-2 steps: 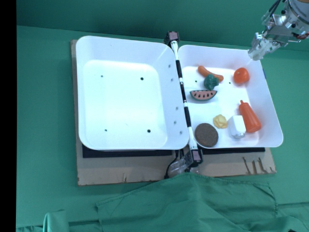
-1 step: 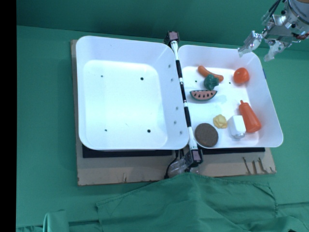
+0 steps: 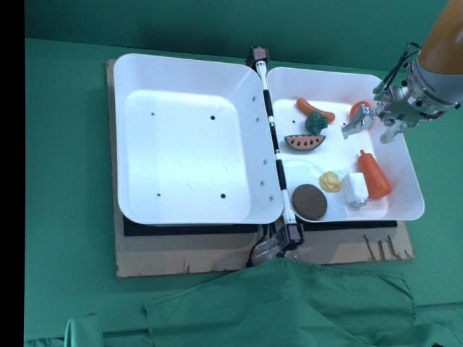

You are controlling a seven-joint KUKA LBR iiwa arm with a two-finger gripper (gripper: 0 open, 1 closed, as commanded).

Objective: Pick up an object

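Camera view from above the desk takes in two white bins side by side, and every pickable object sits in the right bin point(image 3: 405, 157). Nearest the arm is a small orange-red piece point(image 3: 359, 108) at the bin's upper right, just beside the gripper point(image 3: 374, 126). The jaws stand spread apart over that corner with nothing between them, one finger hanging near the orange-red piece and the other closer to the bin's right wall.

Left of that lies a carrot point(image 3: 315, 110), with a dark green broccoli floret point(image 3: 316, 123) touching its lower side, and a watermelon slice point(image 3: 304, 142) just below the floret. Toward the near edge, an orange bottle point(image 3: 373, 174) lies tilted, its cap pointing up the bin. A white can point(image 3: 355, 189) rests against the bottle's left side, a small yellow lump point(image 3: 330, 181) sits just left of the can, and a brown round cookie point(image 3: 309, 202) lies near the bin's lower left corner.

The left bin point(image 3: 189, 71) shows only a few dark dots on its floor. Both bins rest on a sheet of cardboard point(image 3: 145, 262) over the green cloth point(image 3: 65, 157), and a fold of the same green fabric bunches up along the bottom edge.
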